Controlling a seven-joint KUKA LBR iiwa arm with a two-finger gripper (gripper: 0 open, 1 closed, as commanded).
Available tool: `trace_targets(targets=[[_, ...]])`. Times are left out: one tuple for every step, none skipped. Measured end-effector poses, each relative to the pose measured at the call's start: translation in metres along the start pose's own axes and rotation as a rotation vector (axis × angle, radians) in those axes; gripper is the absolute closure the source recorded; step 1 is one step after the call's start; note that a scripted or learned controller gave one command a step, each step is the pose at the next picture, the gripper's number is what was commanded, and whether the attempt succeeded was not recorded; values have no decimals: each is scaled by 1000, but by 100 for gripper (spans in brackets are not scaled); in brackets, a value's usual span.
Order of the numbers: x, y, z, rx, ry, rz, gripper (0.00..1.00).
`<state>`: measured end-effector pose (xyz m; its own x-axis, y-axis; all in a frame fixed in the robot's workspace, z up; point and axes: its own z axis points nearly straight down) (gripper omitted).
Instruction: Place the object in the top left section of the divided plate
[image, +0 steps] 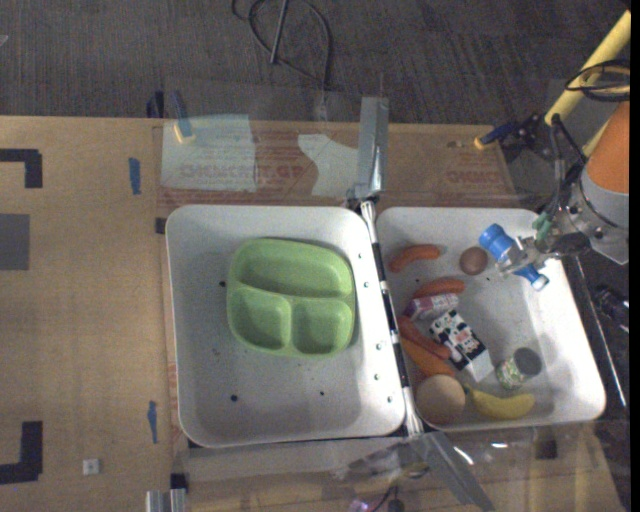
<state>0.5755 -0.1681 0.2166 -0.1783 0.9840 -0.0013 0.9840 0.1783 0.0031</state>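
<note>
The jaws (522, 262) hang over the upper right part of the right bin (575, 345), reaching in from the arm (608, 180) at the right edge. Blue parts sit around them: a round blue piece to their left and a smaller blue piece just below and to the right. Whether the jaws are spread or pressed together cannot be told from this slant, and nothing can be seen between them.

Just left of the jaws lies a small brown ball (473, 261), and further left a sausage (414, 256) near the bin's top left corner. Below these, toward the middle of the bin, a second sausage (437, 289) lies beside a small pink packet (430, 306). A black and white patterned carton (459, 338) lies tilted under them, with a carrot (425, 350) along its left side. At the bin's lower edge are an egg (440, 398), a banana (503, 404) to its right, and a small can (515, 369) just above the banana.

The left bin (200, 400) holds the green divided plate (291, 296), set in its upper middle. The plate's sections hold nothing, so no object lies in the top left one. Both bins rest on the brown tabletop (80, 300), which carries black marks and bits of blue tape.
</note>
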Motion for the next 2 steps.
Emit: trace_targets(targets=[[15,23,79,6,3,130,100],[101,53,31,-1,0,-34,100]])
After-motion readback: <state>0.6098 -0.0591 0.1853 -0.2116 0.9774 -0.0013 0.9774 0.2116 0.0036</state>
